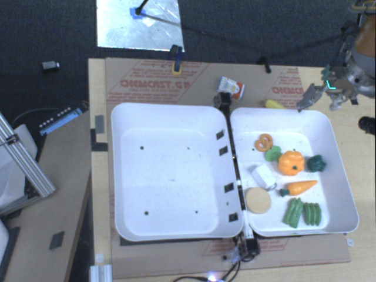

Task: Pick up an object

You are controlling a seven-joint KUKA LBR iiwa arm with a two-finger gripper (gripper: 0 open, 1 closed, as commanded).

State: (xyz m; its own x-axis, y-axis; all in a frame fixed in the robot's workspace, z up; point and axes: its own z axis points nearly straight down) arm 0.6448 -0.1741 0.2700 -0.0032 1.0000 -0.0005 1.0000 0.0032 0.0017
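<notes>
The right bin (338, 151) holds several toy foods: a pretzel (264, 141), a small green piece (272, 153), an orange pumpkin (291, 162), a dark green vegetable (316, 163), a white block (264, 175), a carrot (299, 187), a round tan cookie (258, 200) and green bean pods (303, 211). My gripper (323, 100) hovers over the far right corner of that bin, above its back rim. It is open, its two fingers spread with nothing between them. It is well clear of the foods.
The left bin (170, 169) lies beside the right one, joined by a black hinge strip (230, 157). Behind the bins on the cardboard lie a yellow banana (274, 104), a small packet (231, 87) and a clamp (175, 60).
</notes>
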